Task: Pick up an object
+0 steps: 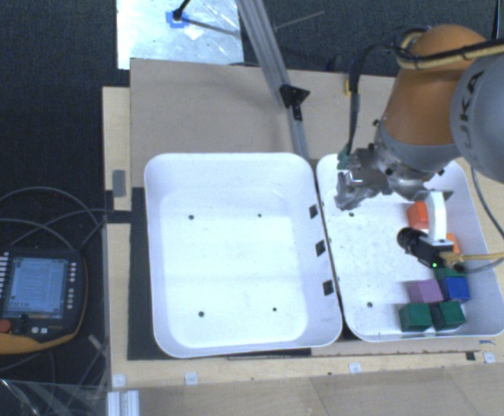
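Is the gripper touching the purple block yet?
Apart. The camera view shows bare white bin floor between the gripper and the purple block.

Left bin (160, 232): showing plain white, dotted with a few small dark specks.
Right bin (364, 267): showing white too.
Blocks: purple block (424, 291), green block (415, 317), darker green block (448, 315), blue block (456, 288), orange block (419, 214).
Arm (486, 111): wearing grey, with an orange band (425, 85).
Bench (208, 111): looking tan.
Pendant (30, 302): glowing pale blue on its screen, sitting in a yellow-and-black casing.
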You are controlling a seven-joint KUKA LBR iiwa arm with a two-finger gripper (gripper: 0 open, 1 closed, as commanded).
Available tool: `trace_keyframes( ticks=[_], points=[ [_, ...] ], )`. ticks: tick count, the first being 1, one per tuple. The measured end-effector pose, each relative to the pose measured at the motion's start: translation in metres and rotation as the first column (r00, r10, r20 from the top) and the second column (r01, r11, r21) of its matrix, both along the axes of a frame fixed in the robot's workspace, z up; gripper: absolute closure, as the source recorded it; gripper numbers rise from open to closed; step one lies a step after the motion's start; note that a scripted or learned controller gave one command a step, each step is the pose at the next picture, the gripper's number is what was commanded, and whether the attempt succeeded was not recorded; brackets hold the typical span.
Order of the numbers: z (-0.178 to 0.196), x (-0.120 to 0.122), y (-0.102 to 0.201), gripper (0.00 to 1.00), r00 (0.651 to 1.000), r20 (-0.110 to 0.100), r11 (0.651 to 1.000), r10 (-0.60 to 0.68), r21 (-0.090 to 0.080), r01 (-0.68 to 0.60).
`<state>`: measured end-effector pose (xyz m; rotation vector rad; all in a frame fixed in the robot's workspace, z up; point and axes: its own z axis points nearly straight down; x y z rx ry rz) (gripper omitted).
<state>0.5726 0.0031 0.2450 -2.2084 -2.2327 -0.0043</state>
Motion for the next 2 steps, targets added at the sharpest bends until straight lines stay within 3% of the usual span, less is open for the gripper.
trace_keyframes(
  ticks=[2],
  points=[
    [-0.021, -0.037, 0.096, 1.00, 1.000, -0.001, 1.000, -0.001, 0.000, 0.001]
  ],
)
